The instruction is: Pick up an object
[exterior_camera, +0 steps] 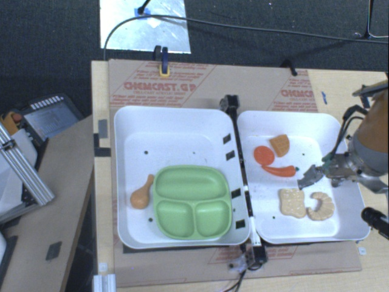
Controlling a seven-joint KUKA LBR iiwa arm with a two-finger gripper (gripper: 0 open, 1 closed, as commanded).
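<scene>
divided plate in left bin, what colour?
Light green, plain; the three-compartment plastic plate shows in the camera view.

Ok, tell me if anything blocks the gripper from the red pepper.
Nothing visible does. The gripper sits in the right bin just right of the red pepper, bare floor between them.

"CHEMCAST GP" on the cardboard sheet point(159, 85)

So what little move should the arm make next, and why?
Probably ease the gripper a little left and down onto the red chili pepper. The gripper hangs in the right bin just beside the pepper's right tip with nothing seen between its fingers, and the pepper lies apart from the other food pieces.
</scene>
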